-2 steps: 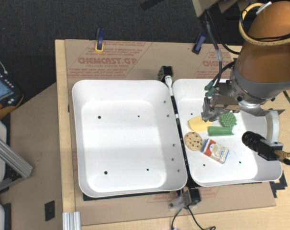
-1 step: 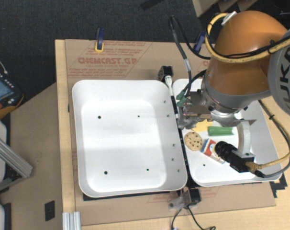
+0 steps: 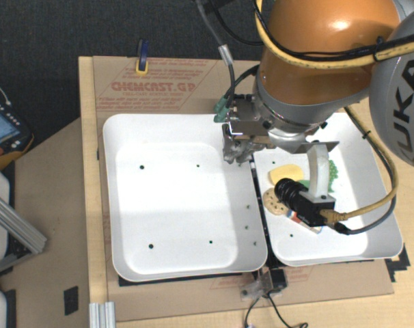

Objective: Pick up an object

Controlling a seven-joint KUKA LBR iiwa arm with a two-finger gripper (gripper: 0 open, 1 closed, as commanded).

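Left bin (image 3: pixel 118 183) and right bin (image 3: pixel 361 246), white and shallow, sit side by side on a brown board (image 3: pixel 193 106), rims meeting at centre. Left bin floor has four small dark dots. Red "CHEMCAST GP" print and a blue clip (image 3: pixel 143 53) at the board's far edge. Dark carpet (image 3: pixel 57 19) beyond. Blue-screened device (image 3: pixel 1 125) and metal rail (image 3: pixel 16 221) at far left.

Arm (image 3: pixel 316 60) reaches from the right over right bin (image 3: pixel 343 241), gripper (image 3: pixel 238 152) low at the seam with left bin (image 3: pixel 173 210), while yellow piece (image 3: pixel 289 175), tan dotted disc (image 3: pixel 272 202) and green scrap (image 3: pixel 333 171) lie in right bin.
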